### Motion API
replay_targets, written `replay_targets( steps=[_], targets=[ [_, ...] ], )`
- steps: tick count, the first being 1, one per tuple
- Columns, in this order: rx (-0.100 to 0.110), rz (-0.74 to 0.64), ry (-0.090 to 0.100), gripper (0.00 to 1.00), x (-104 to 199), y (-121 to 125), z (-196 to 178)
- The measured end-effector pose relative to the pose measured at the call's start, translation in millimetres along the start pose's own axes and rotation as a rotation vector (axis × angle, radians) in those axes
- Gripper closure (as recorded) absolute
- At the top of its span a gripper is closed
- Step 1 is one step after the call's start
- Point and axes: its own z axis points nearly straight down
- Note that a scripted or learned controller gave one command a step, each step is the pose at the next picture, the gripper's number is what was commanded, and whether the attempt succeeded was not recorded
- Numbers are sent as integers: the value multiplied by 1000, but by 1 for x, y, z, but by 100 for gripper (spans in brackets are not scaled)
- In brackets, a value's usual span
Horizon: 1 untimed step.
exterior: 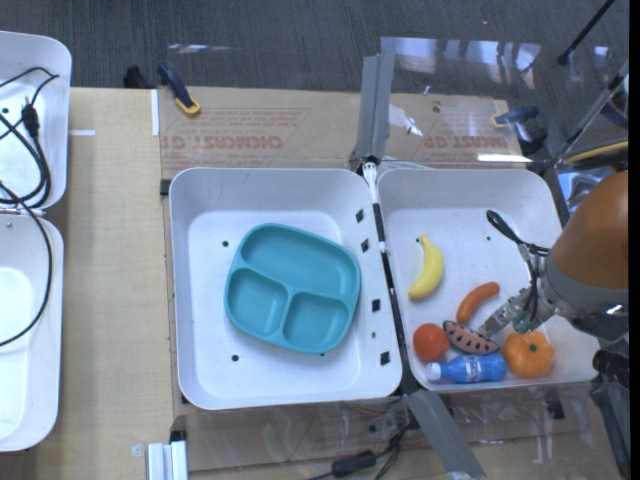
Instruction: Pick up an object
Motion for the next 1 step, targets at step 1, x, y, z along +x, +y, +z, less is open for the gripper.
replay_targets(
  steps=[1],
  targets=[
    [-1, 319, -2, 0, -35, -20, 0]
  ],
)
